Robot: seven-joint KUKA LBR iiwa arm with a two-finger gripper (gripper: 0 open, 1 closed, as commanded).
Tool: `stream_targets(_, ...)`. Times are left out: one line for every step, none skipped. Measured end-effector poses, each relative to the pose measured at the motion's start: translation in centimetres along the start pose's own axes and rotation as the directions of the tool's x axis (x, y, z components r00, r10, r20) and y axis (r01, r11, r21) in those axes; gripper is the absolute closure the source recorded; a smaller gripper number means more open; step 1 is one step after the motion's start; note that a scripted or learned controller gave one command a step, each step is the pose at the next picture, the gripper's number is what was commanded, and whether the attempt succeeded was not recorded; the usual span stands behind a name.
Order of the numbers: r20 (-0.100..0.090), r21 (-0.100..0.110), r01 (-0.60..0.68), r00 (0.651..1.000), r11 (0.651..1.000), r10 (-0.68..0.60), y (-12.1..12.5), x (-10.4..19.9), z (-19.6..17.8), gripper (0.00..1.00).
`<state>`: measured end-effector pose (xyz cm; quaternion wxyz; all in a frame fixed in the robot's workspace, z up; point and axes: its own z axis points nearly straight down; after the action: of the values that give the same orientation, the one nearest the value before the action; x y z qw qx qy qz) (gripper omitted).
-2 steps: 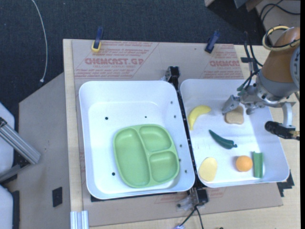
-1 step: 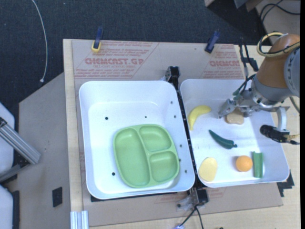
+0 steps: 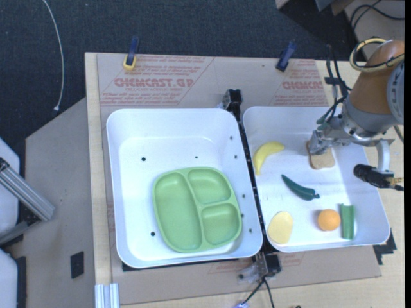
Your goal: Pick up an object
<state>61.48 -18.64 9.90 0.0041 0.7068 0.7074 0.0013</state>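
My gripper (image 3: 319,149) hangs low in the right bin (image 3: 366,236), near its far side. It stands directly over a small tan block (image 3: 323,161), whose upper part it hides. Whether it touches the block cannot be told. Other items lie in the same bin. A yellow banana (image 3: 266,154) is at the left. A dark green pepper (image 3: 299,187) lies in the middle. An orange ball (image 3: 329,219), a green stick (image 3: 347,221) and a pale yellow round piece (image 3: 280,226) sit near the front wall.
The left bin (image 3: 128,133) holds a green divided plate (image 3: 196,208). The grey arm with its orange band (image 3: 376,82) comes in over the right bin's far right corner. A black fitting (image 3: 376,175) juts out beside the wrist. Clamps sit at the board's back edge.
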Motion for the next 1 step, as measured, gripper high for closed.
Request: stream_targets(-0.002, 0.001, 0.000, 1.000, 1.000, 0.000, 0.06, -0.12, -6.43, 1.00)
